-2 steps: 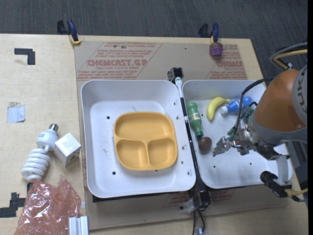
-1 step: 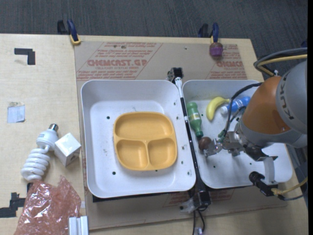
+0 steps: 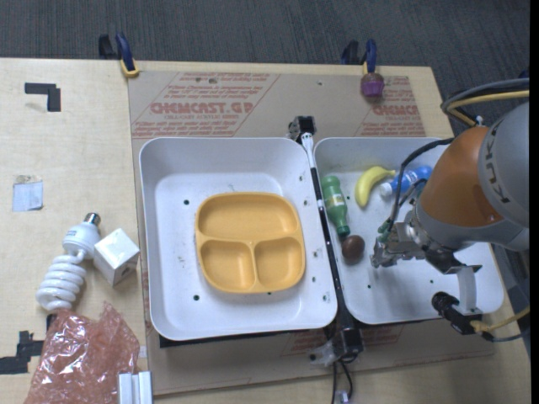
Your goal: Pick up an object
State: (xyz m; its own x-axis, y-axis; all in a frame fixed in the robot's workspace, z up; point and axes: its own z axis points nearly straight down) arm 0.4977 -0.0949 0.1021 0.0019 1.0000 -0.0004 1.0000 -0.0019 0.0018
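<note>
I see the candidate objects in the right bin point(image 3: 370, 305), at the right of the frame: a green bottle point(image 3: 336, 204) lying along the bin's left wall, a yellow banana point(image 3: 369, 183) just right of the bottle's top end, a blue and white item point(image 3: 409, 178) beside the banana and partly under the arm, and a small brown ball point(image 3: 353, 247) just below the bottle. My end effector point(image 3: 385, 249) sits low over the bin floor, right of the brown ball and apart from it. I cannot tell from this angle how it stands, and I see nothing caught in it. The grey arm point(image 3: 472, 192) with its orange band covers the bin's right side.

The left bin point(image 3: 160, 225), at centre frame, holds a yellow divided tray point(image 3: 250, 242). On the table point(image 3: 59, 167) at lower left lie a spiral light bulb point(image 3: 67, 263), a white cube point(image 3: 116, 255) touching it, and a crumpled pinkish bag point(image 3: 80, 356). A small purple object point(image 3: 372, 83) sits on the board point(image 3: 210, 99) above the right bin.
</note>
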